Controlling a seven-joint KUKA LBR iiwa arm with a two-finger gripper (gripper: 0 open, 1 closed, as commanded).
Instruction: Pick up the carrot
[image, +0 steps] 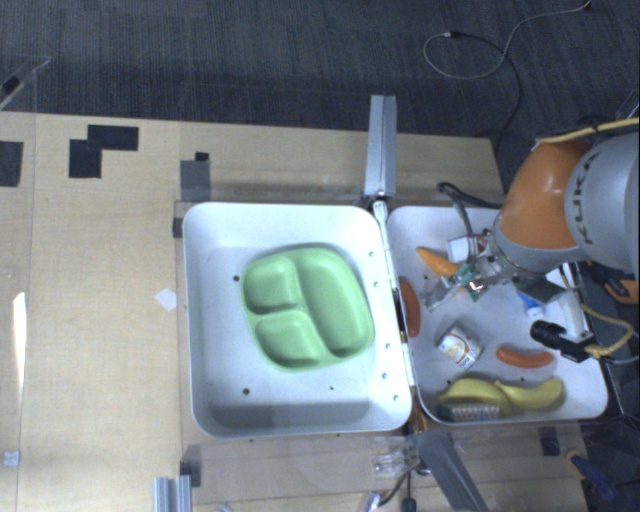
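Left bin (205, 330): it holds a green divided plate (305, 305) with three compartments, all bare; no food lies here, so nothing has been carried across.

Divider side of right bin (425, 400): a reddish sausage-like piece (410, 305) lies along the left wall, apart from the arm.

Carrot (437, 261): orange, lying on the floor of the right bin near its upper left, tilted, its right end just beside the gripper's tip. It looks to be resting on the bin, not lifted.

Gripper (468, 278): low in the right bin, just right of the carrot; whether it is spread, clenched, or pinching anything I cannot tell, since the tip is small and cluttered with cables.

Other items, right bin: a small can (458, 348) in the middle, a red sausage (524, 356) to its right, a banana (505, 393) along the bottom wall.

Arm (560, 205): grey with an orange band, reaching in from the right.

Progress: judged early. The approach seems made; a secure grasp and the lift are not yet done.
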